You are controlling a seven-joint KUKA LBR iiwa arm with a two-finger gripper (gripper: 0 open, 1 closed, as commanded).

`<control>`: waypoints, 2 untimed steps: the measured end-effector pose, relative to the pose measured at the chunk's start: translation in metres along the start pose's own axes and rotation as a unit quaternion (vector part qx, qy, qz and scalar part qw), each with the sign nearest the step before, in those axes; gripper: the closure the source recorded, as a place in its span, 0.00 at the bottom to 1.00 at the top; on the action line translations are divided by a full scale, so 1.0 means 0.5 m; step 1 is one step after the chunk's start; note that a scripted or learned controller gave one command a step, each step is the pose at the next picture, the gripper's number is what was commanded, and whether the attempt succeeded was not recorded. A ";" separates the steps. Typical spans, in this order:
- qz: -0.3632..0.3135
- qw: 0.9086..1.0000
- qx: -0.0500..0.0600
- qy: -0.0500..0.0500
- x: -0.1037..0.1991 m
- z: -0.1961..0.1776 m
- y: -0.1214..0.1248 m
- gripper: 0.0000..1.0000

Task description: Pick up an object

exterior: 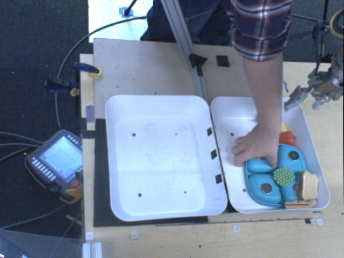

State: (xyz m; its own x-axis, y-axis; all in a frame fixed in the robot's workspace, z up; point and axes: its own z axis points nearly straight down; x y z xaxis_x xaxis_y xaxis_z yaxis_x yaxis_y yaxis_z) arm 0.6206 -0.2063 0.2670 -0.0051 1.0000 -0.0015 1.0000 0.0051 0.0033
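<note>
My gripper point(307, 100) hangs over the right bin's point(231, 117) far right rim, fingers spread, nothing between them. In that bin's near right corner lies a blue plastic toy point(264, 186) with dark round holes. A green bumpy ball point(283, 175) sits on it, and a tan block point(308, 185) leans at its right end. An orange-red piece point(287, 138) lies behind the toy. A person's hand point(257, 145) reaches down into the bin and rests on the blue toy's left end; the forearm point(266, 85) crosses the bin's far rim just left of my gripper.
The left bin point(156, 155) lies beside the right one, joined by black clips point(214, 154). A slanted metal pole point(180, 31) stands behind the bins. A teach pendant point(56, 165) lies off the bench at left. Clamps point(86, 69) grip the bench's far left edge.
</note>
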 end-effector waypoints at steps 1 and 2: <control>-0.001 1.000 0.002 0.001 0.014 0.086 0.001 0.00; 0.001 1.000 0.002 0.000 0.016 0.205 -0.009 0.00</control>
State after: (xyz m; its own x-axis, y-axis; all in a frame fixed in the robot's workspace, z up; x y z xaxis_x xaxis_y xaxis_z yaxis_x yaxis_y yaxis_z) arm 0.6164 -0.1984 0.1643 -0.0025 1.0000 -0.0007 1.0000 0.0025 -0.0003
